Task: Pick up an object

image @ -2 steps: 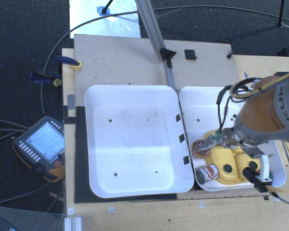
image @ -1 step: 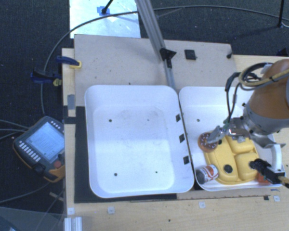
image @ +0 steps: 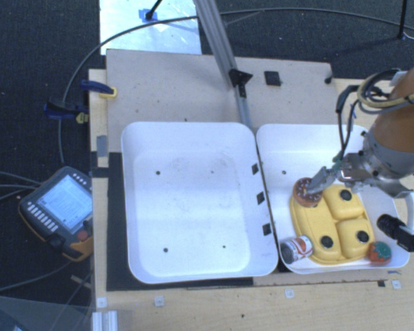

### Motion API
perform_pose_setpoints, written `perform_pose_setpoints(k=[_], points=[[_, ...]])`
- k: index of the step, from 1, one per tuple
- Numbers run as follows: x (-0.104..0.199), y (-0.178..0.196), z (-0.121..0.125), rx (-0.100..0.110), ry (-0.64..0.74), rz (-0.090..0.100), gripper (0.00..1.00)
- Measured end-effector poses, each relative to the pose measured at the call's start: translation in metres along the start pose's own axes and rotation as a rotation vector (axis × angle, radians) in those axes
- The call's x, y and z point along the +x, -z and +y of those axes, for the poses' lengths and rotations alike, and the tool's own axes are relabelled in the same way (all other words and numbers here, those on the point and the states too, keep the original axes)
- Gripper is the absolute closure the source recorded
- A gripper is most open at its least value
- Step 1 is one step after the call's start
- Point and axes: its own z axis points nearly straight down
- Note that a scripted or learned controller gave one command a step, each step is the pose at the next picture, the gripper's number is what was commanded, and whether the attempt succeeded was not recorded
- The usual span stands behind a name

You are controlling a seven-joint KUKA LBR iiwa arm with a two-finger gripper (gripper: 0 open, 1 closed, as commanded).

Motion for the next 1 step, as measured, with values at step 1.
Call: perform_pose_setpoints(k=[1], points=[[0.0085,0.0513,0.0077,0.000,0.001,0.000,1.00]])
